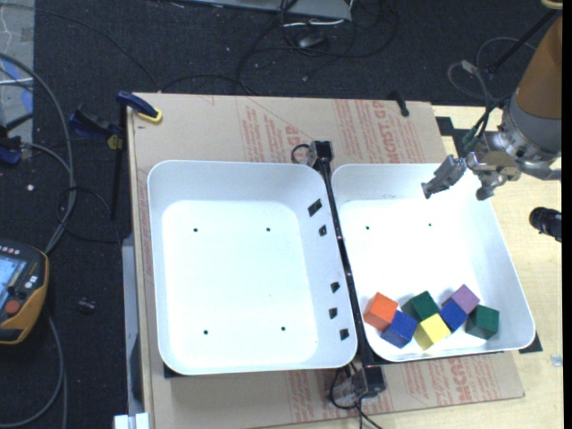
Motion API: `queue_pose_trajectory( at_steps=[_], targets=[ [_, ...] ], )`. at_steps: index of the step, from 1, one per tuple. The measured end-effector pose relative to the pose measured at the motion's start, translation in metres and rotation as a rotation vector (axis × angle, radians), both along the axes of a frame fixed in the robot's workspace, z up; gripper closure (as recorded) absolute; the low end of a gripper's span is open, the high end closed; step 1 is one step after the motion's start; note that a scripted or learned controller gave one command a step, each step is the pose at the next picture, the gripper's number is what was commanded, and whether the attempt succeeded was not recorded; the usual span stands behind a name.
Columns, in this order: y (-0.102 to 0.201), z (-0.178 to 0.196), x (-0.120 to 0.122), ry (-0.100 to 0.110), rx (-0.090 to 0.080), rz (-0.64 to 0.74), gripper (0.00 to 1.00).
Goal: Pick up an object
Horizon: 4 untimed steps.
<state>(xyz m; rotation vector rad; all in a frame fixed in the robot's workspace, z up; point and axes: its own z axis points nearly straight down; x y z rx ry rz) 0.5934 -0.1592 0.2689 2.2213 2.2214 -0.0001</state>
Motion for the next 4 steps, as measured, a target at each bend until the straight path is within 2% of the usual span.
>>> queue_pose_trajectory(
  at_steps=[1,2,3,4],
  targets=[
    [0.090,-0.013,0.038,0.001,0.002,0.008,0.00],
    [0.154,0.002,0.040,-0.001,0.001,0.006,0.00],
    [0.141,0.047,0.030,-0.003,0.000,0.000,0.00],
    [0.141,0.044,0.030,0.000,0.000,0.000,0.00]
  ],
)
